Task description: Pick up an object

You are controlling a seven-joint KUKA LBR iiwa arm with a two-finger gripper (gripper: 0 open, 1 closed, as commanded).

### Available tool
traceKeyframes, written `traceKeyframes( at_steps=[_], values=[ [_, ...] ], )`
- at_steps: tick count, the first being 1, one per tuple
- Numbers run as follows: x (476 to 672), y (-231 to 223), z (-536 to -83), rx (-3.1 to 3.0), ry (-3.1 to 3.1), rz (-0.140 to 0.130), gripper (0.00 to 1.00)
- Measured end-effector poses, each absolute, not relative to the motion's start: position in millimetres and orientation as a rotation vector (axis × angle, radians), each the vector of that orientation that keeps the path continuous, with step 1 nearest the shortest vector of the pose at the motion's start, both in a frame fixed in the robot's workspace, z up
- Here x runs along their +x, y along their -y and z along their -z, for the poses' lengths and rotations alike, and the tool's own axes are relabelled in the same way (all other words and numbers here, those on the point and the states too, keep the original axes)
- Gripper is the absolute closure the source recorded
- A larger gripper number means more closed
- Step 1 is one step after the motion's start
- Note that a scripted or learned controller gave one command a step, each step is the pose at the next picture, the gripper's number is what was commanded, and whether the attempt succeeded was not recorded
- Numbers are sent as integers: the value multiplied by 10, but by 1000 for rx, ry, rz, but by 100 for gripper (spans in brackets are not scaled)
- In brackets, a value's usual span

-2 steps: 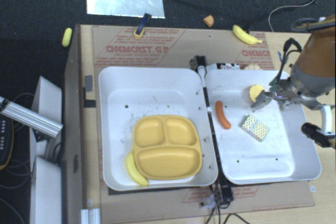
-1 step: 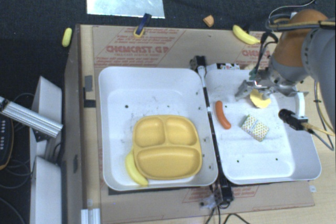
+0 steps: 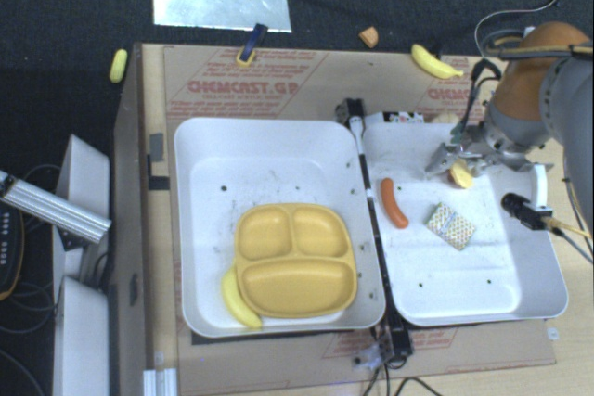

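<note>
Sliding out of a shallow pinch looks the likeliest failure: nearest the camera in the right-hand shallow white plastic bin (image 3: 520,292), the small patterned square packet (image 3: 451,226) lies flat, and just left of it the orange sausage-shaped toy (image 3: 394,203) is round and could roll. Beyond that packet, toward the bin's far right corner, the arm's two-finger gripper (image 3: 461,164) hangs low over a small pale-yellow chunk (image 3: 461,175), seemingly touching it; whether its fingers are spread or pinched I cannot tell, so a knock aside is possible.
</note>
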State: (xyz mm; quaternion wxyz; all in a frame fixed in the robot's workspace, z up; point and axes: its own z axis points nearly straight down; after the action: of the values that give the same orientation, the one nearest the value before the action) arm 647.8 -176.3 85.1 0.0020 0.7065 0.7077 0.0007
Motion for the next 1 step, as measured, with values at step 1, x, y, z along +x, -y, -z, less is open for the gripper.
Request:
traceKeyframes(
  at_steps=[1],
  values=[
    [6522, 1779, -1034, 2205, -2215, -11, 100]
  ],
)
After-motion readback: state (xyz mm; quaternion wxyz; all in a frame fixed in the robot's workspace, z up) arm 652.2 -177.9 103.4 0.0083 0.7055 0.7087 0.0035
